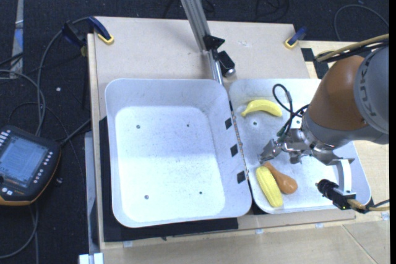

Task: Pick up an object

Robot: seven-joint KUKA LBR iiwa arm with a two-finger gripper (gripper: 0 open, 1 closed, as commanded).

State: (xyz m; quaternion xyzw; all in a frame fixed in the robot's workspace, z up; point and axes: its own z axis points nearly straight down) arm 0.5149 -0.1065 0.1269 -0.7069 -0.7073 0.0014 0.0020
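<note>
The gripper hangs low over the right bin, its metal fingertips pointing toward the bin's left wall; whether they are spread or closed cannot be told, and nothing can be seen between them. Just below the tips lie 2 objects side by side: an orange, pear-shaped piece, its narrow end nearest the gripper, and a yellow corn cob touching its left flank. Whether the tips touch the orange piece is unclear. A yellow banana lies apart, near the bin's upper left. The grey arm with its orange band covers much of the right bin's far side. The left bin sits beside it, rims meeting in the middle.
</note>
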